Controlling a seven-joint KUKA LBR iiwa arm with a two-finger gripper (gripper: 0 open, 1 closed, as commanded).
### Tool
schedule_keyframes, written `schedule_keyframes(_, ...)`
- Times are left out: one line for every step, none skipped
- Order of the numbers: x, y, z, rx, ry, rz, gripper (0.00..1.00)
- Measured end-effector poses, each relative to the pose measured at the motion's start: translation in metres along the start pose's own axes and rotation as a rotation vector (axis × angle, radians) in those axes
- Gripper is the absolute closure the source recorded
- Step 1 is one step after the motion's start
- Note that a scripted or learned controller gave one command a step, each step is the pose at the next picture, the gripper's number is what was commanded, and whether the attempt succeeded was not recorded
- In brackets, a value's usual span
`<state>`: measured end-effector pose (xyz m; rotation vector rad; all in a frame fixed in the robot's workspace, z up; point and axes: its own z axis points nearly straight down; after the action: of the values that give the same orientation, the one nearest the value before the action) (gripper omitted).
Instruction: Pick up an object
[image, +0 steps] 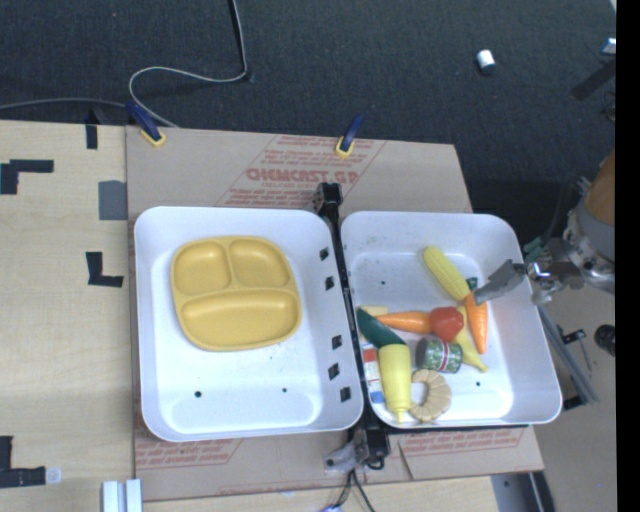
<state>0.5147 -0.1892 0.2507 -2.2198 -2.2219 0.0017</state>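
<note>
1. Toy food items are lying heaped in the right bin (520, 400), which is sitting beside the left bin (160, 400) on a cardboard sheet (300, 170) covering the bench.
2. A yellow divided plate (237, 292) is resting in the upper part of the left bin, well apart from the heap.
3. The grey arm (585, 255) is reaching in over the right bin's right rim, and its gripper (492, 285) is hovering at the upper right of the heap, just beside the corn cob; whether it is open, closed or gripping anything cannot be told.
4. A yellow squeeze bottle (395, 380) is lying lengthwise near the bin's left wall.
5. A corn cob (445, 272) is lying slantwise at the top of the heap.
6. Two carrots are lying in the heap, one (403, 322) pointing left and one (477, 325) pointing down.
7. A dark green vegetable (378, 330) is lying beside the bottle's top.
8. A round waffle-like cookie (432, 396) is touching the bottle's base.
9. A small can (437, 355) is sitting below a red tomato (447, 322).
</note>
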Motion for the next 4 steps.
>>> schedule_keyframes(0.007, 0.037, 0.148, -0.013, 0.0, -0.001, 0.0)
schedule_keyframes(0.039, 0.045, 0.164, -0.007, -0.002, 0.0, 0.0)
schedule_keyframes(0.039, 0.045, 0.155, -0.006, -0.002, -0.001, 1.0)
schedule_keyframes(0.039, 0.045, 0.155, -0.006, -0.002, -0.001, 0.0)
